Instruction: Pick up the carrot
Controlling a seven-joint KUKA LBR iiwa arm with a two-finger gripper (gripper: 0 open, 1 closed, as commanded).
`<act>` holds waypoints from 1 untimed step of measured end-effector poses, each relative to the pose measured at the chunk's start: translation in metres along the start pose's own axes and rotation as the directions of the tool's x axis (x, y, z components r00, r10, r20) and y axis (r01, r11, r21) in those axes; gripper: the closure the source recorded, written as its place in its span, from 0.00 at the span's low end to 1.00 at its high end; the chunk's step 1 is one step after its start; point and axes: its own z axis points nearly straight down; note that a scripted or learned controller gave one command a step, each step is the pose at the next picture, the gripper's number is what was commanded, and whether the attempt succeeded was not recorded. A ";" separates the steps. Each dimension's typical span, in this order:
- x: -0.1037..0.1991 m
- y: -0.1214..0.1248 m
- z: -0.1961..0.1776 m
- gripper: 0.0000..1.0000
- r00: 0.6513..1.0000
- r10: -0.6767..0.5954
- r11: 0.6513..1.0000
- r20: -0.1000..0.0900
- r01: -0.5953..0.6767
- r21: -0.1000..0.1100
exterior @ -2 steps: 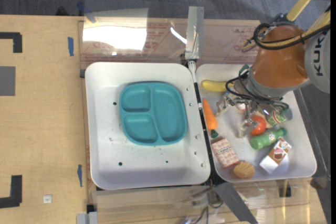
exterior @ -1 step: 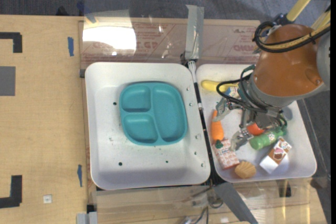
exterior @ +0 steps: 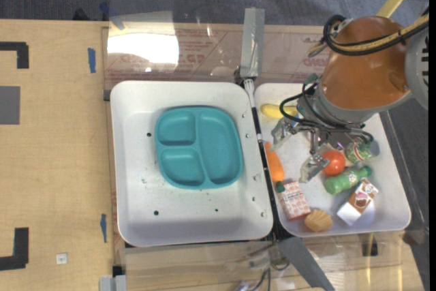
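The carrot (exterior: 274, 163) is a short orange piece lying along the left wall of the right bin (exterior: 395, 215), pointing toward the bin's front. My gripper (exterior: 310, 152) hangs below the orange wrist band, low over the middle of the right bin, just right of the carrot and apart from it. The wrist hides most of the gripper from above. A red tomato (exterior: 334, 161) sits right next to the gripper on its right side.
A teal divided plate (exterior: 199, 146) lies in the left bin (exterior: 129, 215). The right bin also holds a yellow banana (exterior: 272, 110), a green vegetable (exterior: 344, 180), a pink box (exterior: 293, 201), a small carton (exterior: 360, 201) and a tan cookie (exterior: 317, 219).
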 end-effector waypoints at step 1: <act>0.094 -0.028 0.063 0.00 0.994 0.112 0.994 -0.009 -0.112 -0.003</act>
